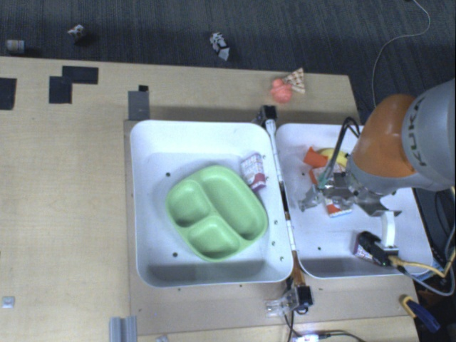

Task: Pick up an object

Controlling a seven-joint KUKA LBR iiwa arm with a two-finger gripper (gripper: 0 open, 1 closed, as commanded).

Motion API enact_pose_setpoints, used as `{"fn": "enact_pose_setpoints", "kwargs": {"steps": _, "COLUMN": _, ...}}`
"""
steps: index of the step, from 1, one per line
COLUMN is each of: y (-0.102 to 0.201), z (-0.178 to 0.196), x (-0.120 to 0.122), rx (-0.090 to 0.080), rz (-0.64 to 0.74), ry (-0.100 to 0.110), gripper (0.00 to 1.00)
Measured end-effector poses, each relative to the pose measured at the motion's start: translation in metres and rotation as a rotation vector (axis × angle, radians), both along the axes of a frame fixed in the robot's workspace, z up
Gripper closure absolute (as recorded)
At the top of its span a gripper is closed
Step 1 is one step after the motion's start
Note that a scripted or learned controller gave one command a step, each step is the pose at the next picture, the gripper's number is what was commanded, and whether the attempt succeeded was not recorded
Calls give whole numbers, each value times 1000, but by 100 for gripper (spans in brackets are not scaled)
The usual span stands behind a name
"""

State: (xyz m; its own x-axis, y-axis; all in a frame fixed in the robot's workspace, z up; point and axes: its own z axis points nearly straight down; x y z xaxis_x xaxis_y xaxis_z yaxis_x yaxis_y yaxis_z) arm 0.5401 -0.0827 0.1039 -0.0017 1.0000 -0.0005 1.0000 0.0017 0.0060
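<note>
In the right bin (313,251), down among a tight huddle of small pieces: the tool (320,194), open or closed impossible to tell under the grey wrist (381,152). Nothing seen gripped. Likely target just beside it: a red and white piece (336,207), touching or nearly so, with an orange piece (313,155) and a yellow piece (333,155) close behind. Judged risks: closing on two pieces at once, or on none; nudging the red and white piece toward the bin wall instead of catching it; scraping the smooth white bin floor and sending small light things sliding rather than lifting. Well apart, in the left bin (153,191): a green divided plate (217,211) and a small packet (254,171) at its upper edge. Underneath, a pale wooden worktop (64,212), with black patches (71,83) at the far left and a pink ball (281,91) behind the bins. Beyond, dark carpet (142,13) strewn with small bits
</note>
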Motion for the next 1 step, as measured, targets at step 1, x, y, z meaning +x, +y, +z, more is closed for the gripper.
{"fn": "enact_pose_setpoints", "kwargs": {"steps": 1, "y": 0, "z": 11, "x": 2, "rx": -3, "rz": 0, "ry": -8, "gripper": 100}}
